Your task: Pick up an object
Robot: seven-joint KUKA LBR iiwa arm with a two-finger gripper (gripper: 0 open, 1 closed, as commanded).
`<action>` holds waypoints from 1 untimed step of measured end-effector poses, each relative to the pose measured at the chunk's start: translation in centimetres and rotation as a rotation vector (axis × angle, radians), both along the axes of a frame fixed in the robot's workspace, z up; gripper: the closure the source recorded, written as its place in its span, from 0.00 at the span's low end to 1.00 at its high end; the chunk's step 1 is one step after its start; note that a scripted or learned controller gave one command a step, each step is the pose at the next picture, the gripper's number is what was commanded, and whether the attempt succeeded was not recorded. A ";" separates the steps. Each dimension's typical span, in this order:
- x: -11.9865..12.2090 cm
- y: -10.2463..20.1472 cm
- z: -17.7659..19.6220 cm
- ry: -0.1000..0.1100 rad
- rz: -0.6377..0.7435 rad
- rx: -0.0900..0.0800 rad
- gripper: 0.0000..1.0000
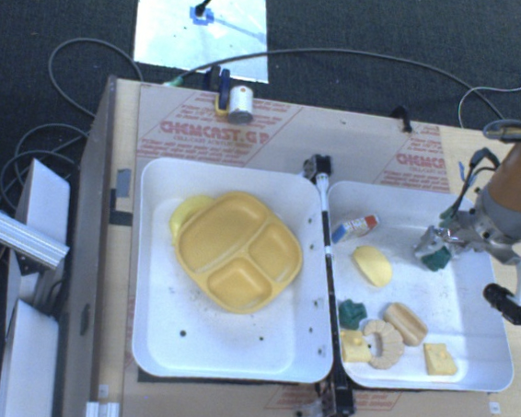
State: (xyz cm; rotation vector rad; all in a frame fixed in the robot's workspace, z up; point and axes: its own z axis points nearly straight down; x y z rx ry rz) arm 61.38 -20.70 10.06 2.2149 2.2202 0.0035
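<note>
Dark green block (436, 259) clamped between fingers of gripper (436, 246), over far right of right bin (494, 362). Yellow lemon-shaped piece (372, 265) just left; yellow divided tray (238, 250) in left bin (218, 351).

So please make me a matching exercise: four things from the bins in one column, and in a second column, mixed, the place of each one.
Things:
1. yellow divided tray
2. small tube with a red cap
3. dark green piece
4. yellow block

Places:
A. near corner of the right bin
B. at the tip of the claw
C. middle of the left bin
D. far left part of the right bin, near the divider

Pairs: 1-C, 2-D, 3-B, 4-A
</note>
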 end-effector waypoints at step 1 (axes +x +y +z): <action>5.6 7.1 -1.5 0.001 0.002 0.003 1.00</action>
